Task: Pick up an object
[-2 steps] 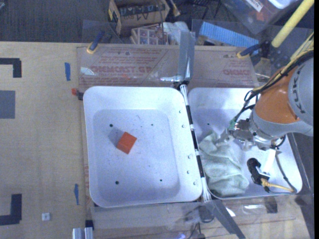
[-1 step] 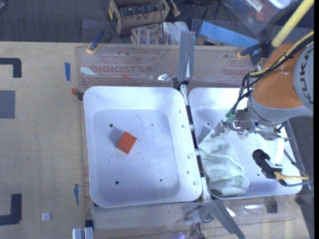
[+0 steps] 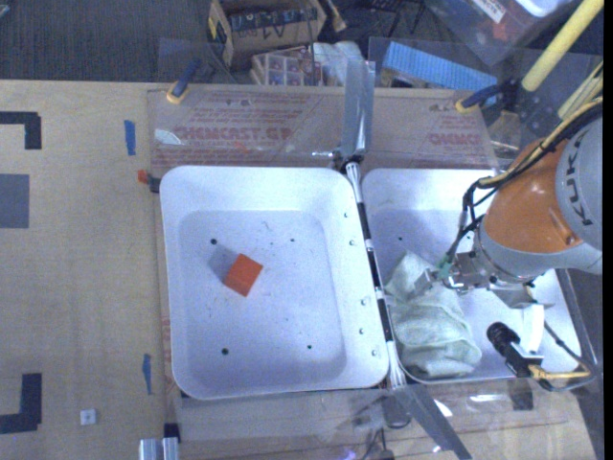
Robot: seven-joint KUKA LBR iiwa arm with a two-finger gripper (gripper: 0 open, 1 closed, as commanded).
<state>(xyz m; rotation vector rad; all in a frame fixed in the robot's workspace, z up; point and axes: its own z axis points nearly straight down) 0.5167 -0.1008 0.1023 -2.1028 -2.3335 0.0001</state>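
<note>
arm [image 3: 536, 209] is leaning over the right bin [image 3: 402, 199], gripper [image 3: 458, 274] low against the crumpled pale cloth [image 3: 431, 324] | jaw state: cannot tell | orange block [image 3: 243, 274] is sitting alone in the left bin [image 3: 192, 199], well apart from the cloth

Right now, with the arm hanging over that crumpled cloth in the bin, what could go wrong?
The pale cloth is soft and bunched against the wall of the right bin, so the gripper may pinch only a fold and let it slip. It might also scrape that wall between the bins. The orange block lies apart in the left bin, far from the arm.
</note>
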